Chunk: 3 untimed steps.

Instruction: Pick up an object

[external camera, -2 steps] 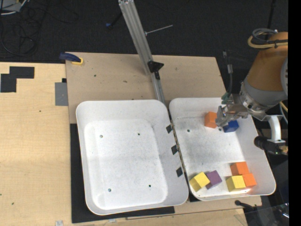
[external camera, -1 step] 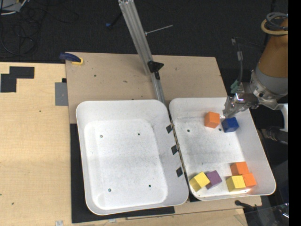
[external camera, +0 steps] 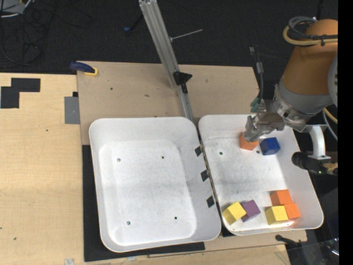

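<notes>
Nearest you, at the right bin's [external camera: 220,127] front edge: yellow cube [external camera: 234,211] touching purple cube [external camera: 251,208], then a 2nd yellow cube [external camera: 276,215] w/ two orange cubes [external camera: 285,203] beside it. Further back in that bin, the tool [external camera: 253,129] sits low over an orange block [external camera: 247,143], touching or just above it; you can't tell if it's spread or pinching. Blue cube [external camera: 269,146] is just right of that block. Left bin [external camera: 105,131] lies alongside on the worktop [external camera: 132,90]. Metal rail [external camera: 165,54] slants across behind.
</notes>
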Each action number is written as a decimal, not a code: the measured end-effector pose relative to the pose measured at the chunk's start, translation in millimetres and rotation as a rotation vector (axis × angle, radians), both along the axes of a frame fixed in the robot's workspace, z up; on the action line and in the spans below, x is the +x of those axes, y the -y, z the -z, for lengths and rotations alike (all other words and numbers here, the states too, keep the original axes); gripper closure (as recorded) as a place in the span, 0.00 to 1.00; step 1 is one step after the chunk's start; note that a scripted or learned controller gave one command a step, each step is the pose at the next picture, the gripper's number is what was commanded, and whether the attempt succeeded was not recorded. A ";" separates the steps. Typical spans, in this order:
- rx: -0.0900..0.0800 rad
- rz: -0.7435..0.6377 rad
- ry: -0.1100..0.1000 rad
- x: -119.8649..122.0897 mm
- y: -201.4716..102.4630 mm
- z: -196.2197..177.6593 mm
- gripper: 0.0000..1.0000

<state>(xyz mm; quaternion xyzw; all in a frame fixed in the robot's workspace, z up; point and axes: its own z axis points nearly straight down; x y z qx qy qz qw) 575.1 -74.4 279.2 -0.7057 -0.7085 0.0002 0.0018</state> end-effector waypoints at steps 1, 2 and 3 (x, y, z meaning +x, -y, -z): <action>0.000 0.000 -0.001 -10.0 -48.4 0.7 1.00; 0.000 0.000 -0.004 -22.4 -102.5 23.2 1.00; 0.000 -0.001 -0.003 -35.2 -152.8 22.6 1.00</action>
